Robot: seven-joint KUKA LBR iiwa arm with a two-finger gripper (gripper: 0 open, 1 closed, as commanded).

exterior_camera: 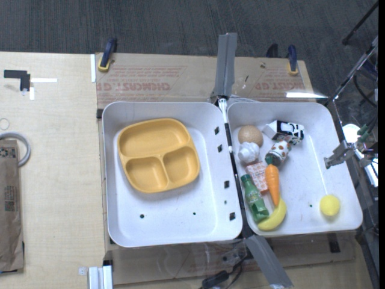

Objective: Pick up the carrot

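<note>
The carrot is orange and short. It lies in the right bin, left of the bin's middle, with its length running from far to near. Its far end touches a small can. Its near end rests against a yellow banana. A red and white packet and a green bottle lie right along its left side.
In the right bin there are also a brown round item, a white lumpy item, a black and white item and a lemon. A yellow divided plate sits in the left bin. A grey bracket juts over the right rim.
</note>
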